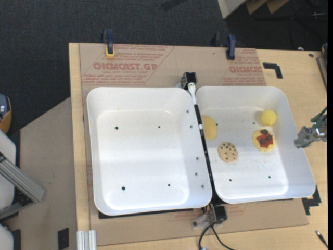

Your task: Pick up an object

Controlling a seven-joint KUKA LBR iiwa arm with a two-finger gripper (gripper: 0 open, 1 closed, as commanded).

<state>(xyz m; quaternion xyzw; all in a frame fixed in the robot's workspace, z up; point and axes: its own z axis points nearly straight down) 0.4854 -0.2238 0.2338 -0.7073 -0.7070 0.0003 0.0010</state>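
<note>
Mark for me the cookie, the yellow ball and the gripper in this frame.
cookie point(227, 152), camera view, centre of its speckled top face.
yellow ball point(268, 117), camera view, middle of its rounded top.
gripper point(304, 138), camera view, metal tip at the right bin's right rim.

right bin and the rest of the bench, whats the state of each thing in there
yellow ball: resting in the shallow white right bin, near its far right corner
round red-topped pastry: lying flat just in front of the ball
tan speckled cookie: lying flat mid-bin, apart from the rest
pale yellow rounded piece: against the bin's left wall
claw: at the bin's right rim, holding nothing I can see
shallow white left bin: sitting level beside the right bin
</note>
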